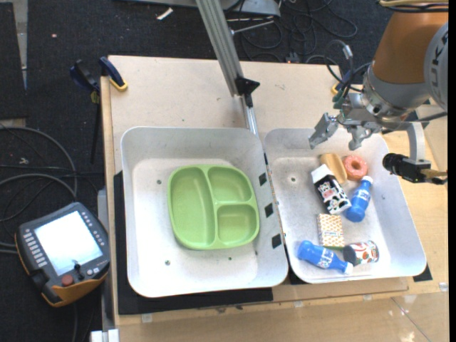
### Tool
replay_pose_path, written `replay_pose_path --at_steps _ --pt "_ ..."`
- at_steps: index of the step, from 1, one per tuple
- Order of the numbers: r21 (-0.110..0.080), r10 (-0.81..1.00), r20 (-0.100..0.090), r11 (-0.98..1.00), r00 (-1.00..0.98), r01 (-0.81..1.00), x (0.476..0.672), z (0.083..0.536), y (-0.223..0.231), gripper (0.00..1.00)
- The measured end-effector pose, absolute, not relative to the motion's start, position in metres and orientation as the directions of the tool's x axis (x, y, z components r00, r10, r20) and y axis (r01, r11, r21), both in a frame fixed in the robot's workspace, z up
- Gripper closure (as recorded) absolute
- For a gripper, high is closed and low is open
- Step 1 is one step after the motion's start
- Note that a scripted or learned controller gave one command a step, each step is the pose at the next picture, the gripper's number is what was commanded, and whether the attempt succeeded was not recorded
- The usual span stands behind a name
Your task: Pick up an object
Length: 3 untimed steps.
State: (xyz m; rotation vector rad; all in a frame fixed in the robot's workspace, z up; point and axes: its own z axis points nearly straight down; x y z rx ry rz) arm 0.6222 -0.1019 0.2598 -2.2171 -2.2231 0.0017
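Note:
My gripper (339,135) hangs open over the back of the right bin (299,148), its two fingers spread with nothing between them. Just below it lie a tan bun-like piece (333,164) and a pink donut (354,167). A black-and-white carton (330,192) and a blue bottle (360,199) lie in the bin's middle. Nearer the front are a checkered cracker packet (330,229), a second blue bottle (323,256) and a small can (362,253).
The left bin (142,155) holds a green three-compartment tray (213,206). A slanted metal pole (222,38) crosses the back of the bench. A teach pendant (63,251) sits off the bench at lower left. Black clips (268,209) line the seam between bins.

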Motion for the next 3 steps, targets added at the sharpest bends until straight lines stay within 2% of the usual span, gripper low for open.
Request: replay_pose_path --at_steps 1,2,3 --pt "-0.002 1.000 0.001 0.002 -0.002 1.000 0.622 0.260 -0.102 0.00" --pt "-0.005 1.000 0.000 0.000 0.000 1.000 0.616 0.213 -0.096 0.00" --pt "-0.007 1.000 0.000 -0.001 0.001 1.000 0.616 0.149 -0.097 0.00"
